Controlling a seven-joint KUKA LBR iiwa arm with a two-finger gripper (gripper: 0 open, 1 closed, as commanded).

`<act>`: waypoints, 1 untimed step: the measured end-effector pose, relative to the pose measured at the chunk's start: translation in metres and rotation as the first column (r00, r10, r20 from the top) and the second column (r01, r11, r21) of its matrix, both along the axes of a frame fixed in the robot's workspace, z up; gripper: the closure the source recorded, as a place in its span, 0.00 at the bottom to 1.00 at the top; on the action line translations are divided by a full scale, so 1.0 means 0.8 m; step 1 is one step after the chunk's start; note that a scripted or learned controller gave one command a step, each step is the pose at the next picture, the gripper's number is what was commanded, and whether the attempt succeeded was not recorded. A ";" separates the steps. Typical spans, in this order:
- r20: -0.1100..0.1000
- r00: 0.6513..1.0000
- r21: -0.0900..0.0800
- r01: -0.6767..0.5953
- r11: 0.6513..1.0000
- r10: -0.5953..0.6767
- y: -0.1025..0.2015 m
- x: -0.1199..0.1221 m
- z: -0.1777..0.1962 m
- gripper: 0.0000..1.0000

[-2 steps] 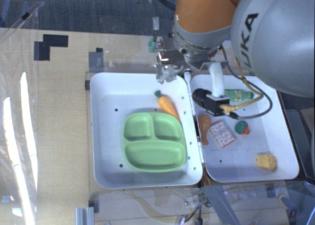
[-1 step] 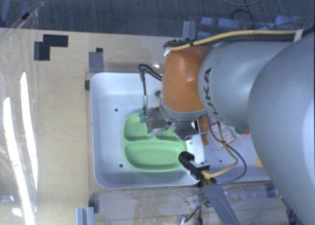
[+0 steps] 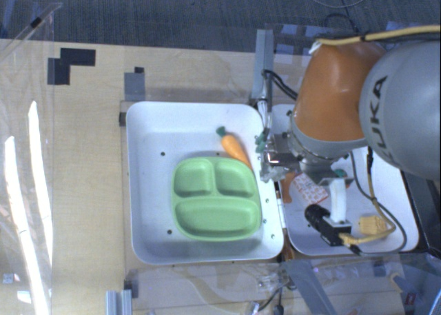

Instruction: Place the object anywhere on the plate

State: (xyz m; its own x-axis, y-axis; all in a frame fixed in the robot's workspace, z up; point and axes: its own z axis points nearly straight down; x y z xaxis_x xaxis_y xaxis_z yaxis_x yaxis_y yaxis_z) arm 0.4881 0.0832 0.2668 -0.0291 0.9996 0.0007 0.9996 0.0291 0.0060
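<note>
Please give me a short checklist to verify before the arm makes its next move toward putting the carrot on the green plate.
1. Carrot in sight, in left bin: ok.
2. Carrot on the plate: not ok; it lies beside the plate's upper right edge.
3. Plate compartments free to receive it: ok.
4. Pincer near the carrot: ok, just to the carrot's right, over the bin divide.
5. Carrot held by pincer: not ok.
6. Pincer opening: cannot tell.
</note>
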 end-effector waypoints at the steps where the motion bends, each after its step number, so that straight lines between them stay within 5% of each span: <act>1: -0.001 0.999 0.005 0.052 0.999 -0.052 0.053 0.000 -0.212 1.00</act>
